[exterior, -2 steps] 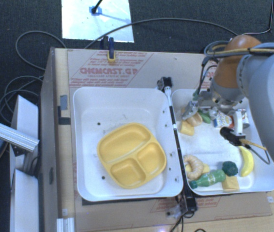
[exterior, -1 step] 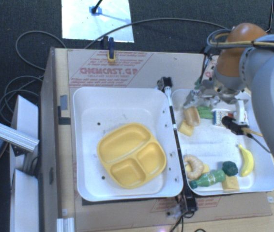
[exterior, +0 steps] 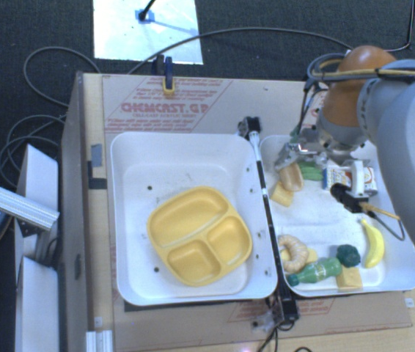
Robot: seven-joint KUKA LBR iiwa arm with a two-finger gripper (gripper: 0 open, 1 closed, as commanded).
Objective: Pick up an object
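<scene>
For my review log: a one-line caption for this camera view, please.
Gripper low over toy food in the right bin, beside a tan piece; yellow divided tray lies in the left bin.

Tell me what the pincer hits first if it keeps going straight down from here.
Probably the pale tan wedge-shaped food toy directly under the pincer in the right white bin. A yellow wedge block lies just beyond it. Depth is unclear from this slanted view.

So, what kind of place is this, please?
Probably a robotics lab test bench, not a kitchen: a grey arm with an orange band reaches over two shallow white bins, toy plastic food like a yellow banana lies there, and loose cables run around.
</scene>
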